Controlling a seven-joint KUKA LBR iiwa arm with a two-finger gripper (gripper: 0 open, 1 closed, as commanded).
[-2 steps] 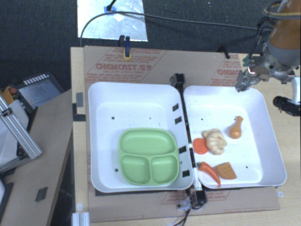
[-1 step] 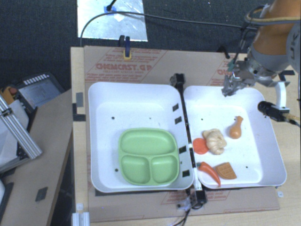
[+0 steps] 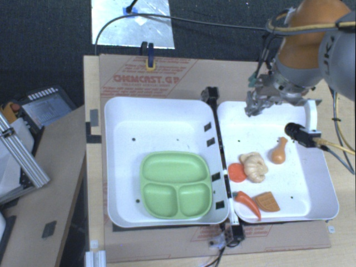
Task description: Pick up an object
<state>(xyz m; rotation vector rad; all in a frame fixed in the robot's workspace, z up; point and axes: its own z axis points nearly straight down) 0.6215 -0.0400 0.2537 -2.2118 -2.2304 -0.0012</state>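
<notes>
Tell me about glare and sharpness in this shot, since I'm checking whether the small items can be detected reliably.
Camera view: both white bins are brightly lit and nearly washed out, with soft shadows only; the metal sheet at the top shows mottled glare; the gripper looks soft and its fingers blur together; the red pepper and drumstick read clearly, though with soft edges.
</notes>
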